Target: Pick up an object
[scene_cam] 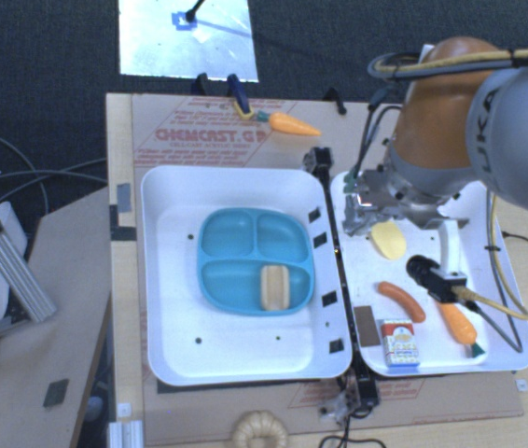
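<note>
We see the gripper [365,205] low over the right bin [502,250], just beside the yellow piece [389,242], nothing visibly lifted yet; its grip we cannot tell.

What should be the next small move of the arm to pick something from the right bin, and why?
Probably a short descent toward the yellow piece. The end effector is low in the right bin, just up-left of that piece, closer to it than to the sausage, carrot or small box. I would shift slightly toward the piece first, since it is not centred under the end effector.
</note>
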Tool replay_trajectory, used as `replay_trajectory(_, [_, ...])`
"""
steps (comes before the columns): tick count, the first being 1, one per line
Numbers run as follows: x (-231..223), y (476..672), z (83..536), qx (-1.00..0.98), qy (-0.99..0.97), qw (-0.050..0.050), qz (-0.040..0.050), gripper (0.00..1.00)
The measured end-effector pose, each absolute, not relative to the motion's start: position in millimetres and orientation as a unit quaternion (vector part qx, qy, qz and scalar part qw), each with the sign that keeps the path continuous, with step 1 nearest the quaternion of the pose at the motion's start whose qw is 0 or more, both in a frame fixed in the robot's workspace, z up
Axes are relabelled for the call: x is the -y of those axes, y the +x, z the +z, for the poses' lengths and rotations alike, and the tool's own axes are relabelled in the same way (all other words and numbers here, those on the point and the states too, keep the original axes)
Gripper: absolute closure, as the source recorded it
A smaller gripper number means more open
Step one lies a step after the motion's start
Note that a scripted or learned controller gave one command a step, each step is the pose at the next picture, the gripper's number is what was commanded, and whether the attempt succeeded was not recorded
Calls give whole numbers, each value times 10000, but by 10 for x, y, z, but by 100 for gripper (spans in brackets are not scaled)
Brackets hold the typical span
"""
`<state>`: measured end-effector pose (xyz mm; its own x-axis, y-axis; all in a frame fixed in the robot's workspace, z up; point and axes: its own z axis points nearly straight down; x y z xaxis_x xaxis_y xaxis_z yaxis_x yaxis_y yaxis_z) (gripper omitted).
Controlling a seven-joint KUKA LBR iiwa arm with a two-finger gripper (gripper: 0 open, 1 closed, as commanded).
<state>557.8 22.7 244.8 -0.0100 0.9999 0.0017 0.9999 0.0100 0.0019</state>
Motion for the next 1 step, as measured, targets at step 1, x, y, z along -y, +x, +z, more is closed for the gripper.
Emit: replay_trajectory(1, [-608,5547,2224,-7098,7044,-7,0,100])
